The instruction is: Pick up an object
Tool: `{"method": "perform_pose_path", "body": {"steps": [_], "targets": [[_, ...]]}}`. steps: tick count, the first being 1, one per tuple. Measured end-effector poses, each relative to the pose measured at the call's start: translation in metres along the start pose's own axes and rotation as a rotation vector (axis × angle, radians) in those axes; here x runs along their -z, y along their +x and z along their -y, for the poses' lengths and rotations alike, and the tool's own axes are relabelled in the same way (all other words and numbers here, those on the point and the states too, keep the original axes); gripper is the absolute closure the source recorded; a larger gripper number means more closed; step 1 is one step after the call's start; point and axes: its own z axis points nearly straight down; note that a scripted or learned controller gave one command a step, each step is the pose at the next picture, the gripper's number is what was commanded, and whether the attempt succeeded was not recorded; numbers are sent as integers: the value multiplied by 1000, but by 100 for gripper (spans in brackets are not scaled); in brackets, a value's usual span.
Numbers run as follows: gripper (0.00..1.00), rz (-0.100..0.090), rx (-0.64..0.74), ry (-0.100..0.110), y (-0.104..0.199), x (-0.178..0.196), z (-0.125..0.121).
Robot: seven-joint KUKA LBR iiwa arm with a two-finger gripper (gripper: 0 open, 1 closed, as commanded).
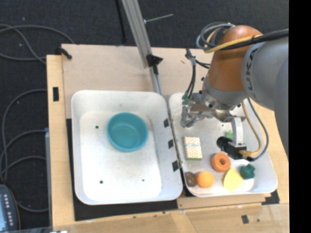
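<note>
Arm's wrist hides gripper [190, 116] above right bin [265, 176].

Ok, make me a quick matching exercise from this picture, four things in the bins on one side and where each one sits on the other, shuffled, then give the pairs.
Things:
1. teal bowl
2. small box
3. orange ring
4. green piece

Places:
A. right bin, by its left wall, below the gripper
B. alone in the left bin
C. right bin, near its right edge, beside the yellow piece
D. right bin, right of the box

Pairs: 1-B, 2-A, 3-D, 4-C
</note>
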Motion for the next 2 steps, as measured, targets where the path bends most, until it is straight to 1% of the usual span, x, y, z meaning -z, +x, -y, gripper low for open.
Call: {"method": "perform_pose_path", "body": {"steps": [1, 2], "targets": [[100, 1, -1, 4, 46, -7, -2], [100, -1, 1, 2, 105, 0, -1]]}}
